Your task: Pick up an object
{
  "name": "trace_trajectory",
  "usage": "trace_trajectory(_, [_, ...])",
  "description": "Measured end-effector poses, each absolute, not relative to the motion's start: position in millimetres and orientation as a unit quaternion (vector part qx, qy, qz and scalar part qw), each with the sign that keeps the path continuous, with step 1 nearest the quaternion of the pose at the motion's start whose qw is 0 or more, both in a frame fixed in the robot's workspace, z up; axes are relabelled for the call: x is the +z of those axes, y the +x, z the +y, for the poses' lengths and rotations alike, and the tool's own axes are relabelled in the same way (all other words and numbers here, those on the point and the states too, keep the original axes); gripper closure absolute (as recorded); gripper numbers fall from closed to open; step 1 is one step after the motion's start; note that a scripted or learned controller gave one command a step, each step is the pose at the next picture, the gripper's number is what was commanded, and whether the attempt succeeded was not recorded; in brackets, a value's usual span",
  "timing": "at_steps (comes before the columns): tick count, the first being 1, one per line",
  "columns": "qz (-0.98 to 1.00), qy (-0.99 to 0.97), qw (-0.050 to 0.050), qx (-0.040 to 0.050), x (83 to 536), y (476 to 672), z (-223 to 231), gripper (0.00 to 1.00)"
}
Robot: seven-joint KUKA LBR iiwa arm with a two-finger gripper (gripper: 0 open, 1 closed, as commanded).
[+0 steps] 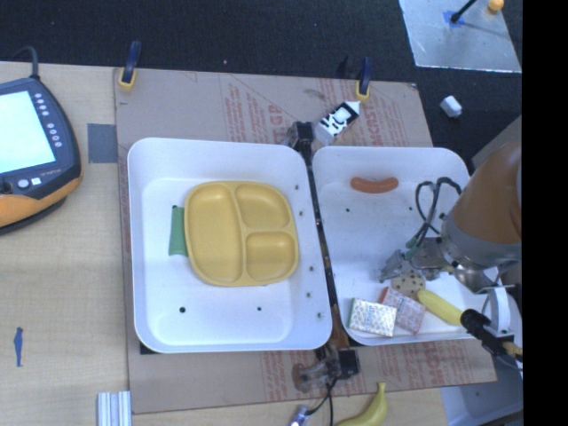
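My gripper (401,267) hangs low in the right bin (390,154), near its front right part, on the grey arm with the orange band. Just below it lie a tan perforated piece (409,284), a white packet (373,318) and a pink packet (411,314). A yellow-handled tool (441,307) with a black end lies to the right of them. A reddish sausage (374,184) rests at the back of that bin, and black scissors (432,199) lie beside the arm. Nothing shows as lifted.
The left bin (222,331) holds a yellow divided plate (240,232) with a green strip (177,231) poking out at its left. A banana (368,408) lies on the cardboard in front of the bins. A teach pendant (31,149) sits at far left.
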State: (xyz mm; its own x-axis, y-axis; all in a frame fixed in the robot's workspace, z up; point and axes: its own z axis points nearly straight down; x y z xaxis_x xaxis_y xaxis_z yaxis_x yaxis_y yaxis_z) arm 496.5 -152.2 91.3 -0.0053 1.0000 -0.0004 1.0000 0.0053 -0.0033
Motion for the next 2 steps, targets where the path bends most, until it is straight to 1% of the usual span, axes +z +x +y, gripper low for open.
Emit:
trace_trajectory(1, [-0.710,-0.704,-0.003,0.0004,104.6,499.3,-154.3,1.00])
trace_trajectory(2, [-0.710,-0.704,-0.003,0.0005,104.6,499.2,-154.3,0.00])
